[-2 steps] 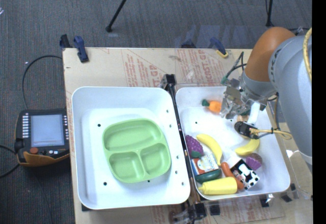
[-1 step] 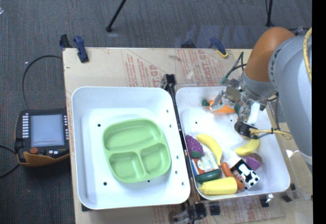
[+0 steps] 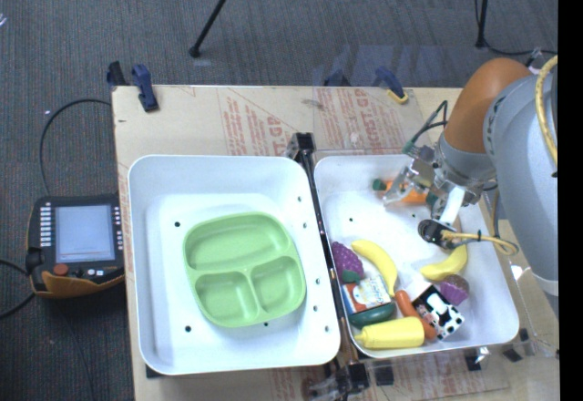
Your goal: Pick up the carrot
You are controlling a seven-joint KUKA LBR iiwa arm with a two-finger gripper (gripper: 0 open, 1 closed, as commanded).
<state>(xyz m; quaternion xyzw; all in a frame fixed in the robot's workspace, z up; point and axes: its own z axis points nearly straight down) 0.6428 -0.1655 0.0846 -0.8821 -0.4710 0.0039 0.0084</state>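
**Colleague:** Where is the arm right now?

**Me:** I see the grey arm (image 3: 524,162) coming in from the right, and its fingers (image 3: 407,188) are low in the far part of the right bin (image 3: 506,317). The orange band of the arm is just behind them, to the right.

**Colleague:** And the carrot?

**Me:** The carrot (image 3: 412,198) is directly at the fingers. A small orange piece shows between and just below the tips, and a green bit is just to the left of them. I cannot tell if the fingers are pressed on it or only standing around it; the picture is too blurred there. So I also cannot tell if they are apart or together.

**Colleague:** What else is close?

**Me:** Below the fingers, toward the near side of the same bin, lie a banana (image 3: 376,261) and a second yellow banana (image 3: 446,262) under the arm's cable. Further down from the fingers I see a purple piece (image 3: 345,258), a small red box (image 3: 366,293) and a long yellow item (image 3: 394,333) at the near wall. Well to the left of the fingers, the other bin (image 3: 146,208) holds a green divided plate (image 3: 244,268). Both bins stand on the worktop (image 3: 237,117).
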